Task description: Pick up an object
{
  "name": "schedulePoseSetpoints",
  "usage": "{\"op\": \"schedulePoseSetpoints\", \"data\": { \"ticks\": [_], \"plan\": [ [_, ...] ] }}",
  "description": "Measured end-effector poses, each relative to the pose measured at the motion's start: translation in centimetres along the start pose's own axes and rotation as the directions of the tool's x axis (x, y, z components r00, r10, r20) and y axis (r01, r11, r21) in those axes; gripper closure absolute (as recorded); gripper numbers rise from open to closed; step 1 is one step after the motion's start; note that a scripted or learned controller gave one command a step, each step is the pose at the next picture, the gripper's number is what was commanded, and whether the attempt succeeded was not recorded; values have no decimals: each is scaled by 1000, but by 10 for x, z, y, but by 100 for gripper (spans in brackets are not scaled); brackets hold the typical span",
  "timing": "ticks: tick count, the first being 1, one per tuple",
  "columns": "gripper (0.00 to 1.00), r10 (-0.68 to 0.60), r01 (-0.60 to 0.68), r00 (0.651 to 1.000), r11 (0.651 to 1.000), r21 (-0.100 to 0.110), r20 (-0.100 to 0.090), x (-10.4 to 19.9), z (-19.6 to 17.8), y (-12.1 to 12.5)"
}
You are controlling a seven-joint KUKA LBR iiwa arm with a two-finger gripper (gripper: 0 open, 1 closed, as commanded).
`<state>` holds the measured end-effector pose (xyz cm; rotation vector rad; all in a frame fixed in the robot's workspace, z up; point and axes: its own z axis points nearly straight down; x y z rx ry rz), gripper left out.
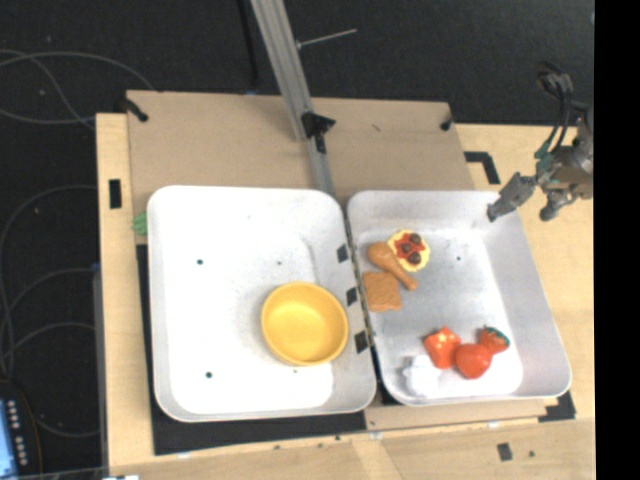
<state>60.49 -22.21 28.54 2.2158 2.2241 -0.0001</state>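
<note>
The gripper (527,197) hangs over the upper right rim of the right bin (535,298), its two fingers spread apart with nothing between them.

Nearest to the jaws lies the little tart (409,249), round and topped with red, down and to the left of them on the bin floor. Touching it on its far side is the drumstick (390,264); its long axis runs aslant, from its rounded end at upper left to the thin end at lower right, so a grip across it would need the jaws turned square to that line. Just below it sits the flat brown biscuit (382,292), close against the bin's left wall.

Further off, almost straight below the jaws toward the near rim, are two red pieces that look like strawberries (467,351), touching one another, with a pale white lump (417,377) beside them that is hard to tell from the bin itself.

Farthest from the jaws, well away to the lower left, the yellow bowl (305,323) stands upright in the left bin (200,298).

By my reckoning the tart is the shortest reach, a move left and downward.
</note>
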Motion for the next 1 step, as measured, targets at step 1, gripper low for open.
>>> {"op": "schedulePoseSetpoints", "data": {
  "ticks": [1],
  "plan": [
    [0,0,0,1000,1000,0,1,0,0,0]
  ]
}}
